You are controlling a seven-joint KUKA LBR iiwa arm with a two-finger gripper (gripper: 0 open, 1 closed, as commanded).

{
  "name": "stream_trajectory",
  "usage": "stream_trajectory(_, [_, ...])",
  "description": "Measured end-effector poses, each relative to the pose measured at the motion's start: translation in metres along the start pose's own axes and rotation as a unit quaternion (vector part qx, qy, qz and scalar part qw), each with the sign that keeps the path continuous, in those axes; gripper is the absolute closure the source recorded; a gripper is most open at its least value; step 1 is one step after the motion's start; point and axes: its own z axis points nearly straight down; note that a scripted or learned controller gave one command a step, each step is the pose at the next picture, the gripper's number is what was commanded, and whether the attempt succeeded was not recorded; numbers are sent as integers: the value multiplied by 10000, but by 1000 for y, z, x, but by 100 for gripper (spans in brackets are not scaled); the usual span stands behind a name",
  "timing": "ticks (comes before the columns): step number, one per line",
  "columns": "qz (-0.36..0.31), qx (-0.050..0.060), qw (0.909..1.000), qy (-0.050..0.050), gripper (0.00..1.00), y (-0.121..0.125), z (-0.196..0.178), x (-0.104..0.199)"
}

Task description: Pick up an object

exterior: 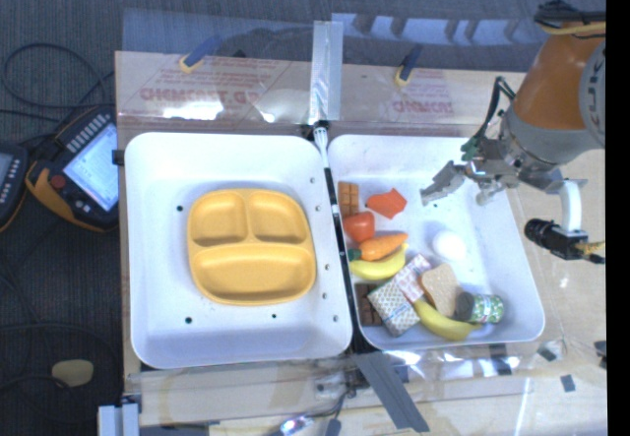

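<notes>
The gripper [463,180] hung over the right bin [522,272], its fingers spread and holding nothing. The egg [451,246] lay just below it, apart from the crowded pile of banana [440,321], carrot [383,247] and bread [440,285]. Being round, the egg could have squirted from closing fingers; a descent off-centre would likely have nudged it aside.

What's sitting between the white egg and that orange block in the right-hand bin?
Nothing: in the camera view, only bare white bin floor separates the egg from the orange block.
</notes>
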Motion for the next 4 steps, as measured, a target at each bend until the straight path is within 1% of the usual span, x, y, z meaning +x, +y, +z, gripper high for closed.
stream_trajectory(1, [154, 2, 9999, -9, 0, 58, 1, 19])
stream_trajectory(2, [-423, -54, 9991, -27, 0, 75, 112, 47])
stream_trajectory(3, [293, -50, 9996, -6, 0, 80, 113, 27])
stream_trajectory(4, [123, -43, 9999, -32, 0, 64, 112, 63])
